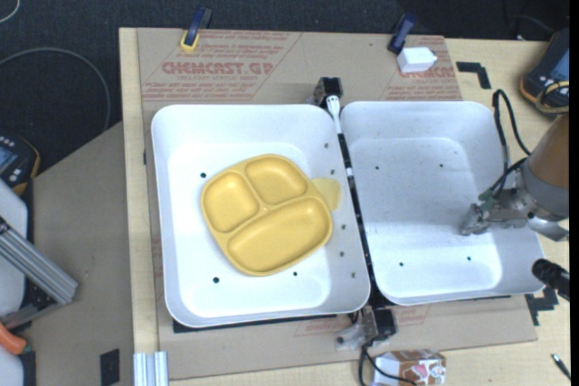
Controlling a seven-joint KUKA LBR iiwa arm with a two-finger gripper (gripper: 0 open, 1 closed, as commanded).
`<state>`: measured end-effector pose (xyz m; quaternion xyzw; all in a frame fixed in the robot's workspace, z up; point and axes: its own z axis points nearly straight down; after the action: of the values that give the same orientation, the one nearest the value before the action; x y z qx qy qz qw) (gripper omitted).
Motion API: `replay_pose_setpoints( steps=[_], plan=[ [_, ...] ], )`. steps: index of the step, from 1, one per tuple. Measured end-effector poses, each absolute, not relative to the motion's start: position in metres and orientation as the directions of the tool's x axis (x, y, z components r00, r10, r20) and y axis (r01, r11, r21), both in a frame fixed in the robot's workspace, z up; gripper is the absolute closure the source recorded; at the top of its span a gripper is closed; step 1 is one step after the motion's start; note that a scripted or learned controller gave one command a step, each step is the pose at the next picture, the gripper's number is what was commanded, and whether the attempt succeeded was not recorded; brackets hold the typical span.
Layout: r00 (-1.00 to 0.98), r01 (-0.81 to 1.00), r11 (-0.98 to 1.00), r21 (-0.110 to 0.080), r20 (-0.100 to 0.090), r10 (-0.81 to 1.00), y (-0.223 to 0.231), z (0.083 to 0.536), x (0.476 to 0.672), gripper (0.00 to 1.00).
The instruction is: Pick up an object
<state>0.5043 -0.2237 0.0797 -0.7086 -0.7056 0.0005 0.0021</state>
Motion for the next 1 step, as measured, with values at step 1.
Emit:
replay_pose_setpoints(
  steps=[1],
  plan=[
    [0.002,1.0,-0.002,-0.004,0.003,1.0,-0.2237,0.0846,0.4776,1.0]
  ],
)
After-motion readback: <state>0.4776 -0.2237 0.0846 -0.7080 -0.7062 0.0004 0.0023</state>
